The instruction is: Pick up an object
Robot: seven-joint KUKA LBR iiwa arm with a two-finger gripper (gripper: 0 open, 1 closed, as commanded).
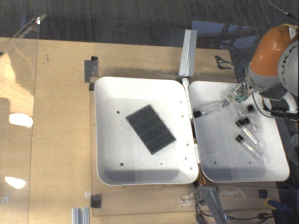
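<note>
A dark grey ribbed rectangular pad [150, 129] lies flat and turned at an angle in the middle of the left bin [107, 171]. The right bin [275, 169] holds several small clear tubes with black caps: one [209, 109] near its left wall, another [251, 145] toward the right, and small black pieces [242, 122] between them. My gripper [237, 96] hangs over the upper middle of the right bin, just above and to the right of the left tube. The arm's orange band [271, 50] sits above it.
A metal bar [188, 52] stands behind the seam between the bins. Small black brackets [92, 69] sit at the left bin's corners. Cables [275, 108] trail by the arm on the right. Bare wooden bench spreads to the left.
</note>
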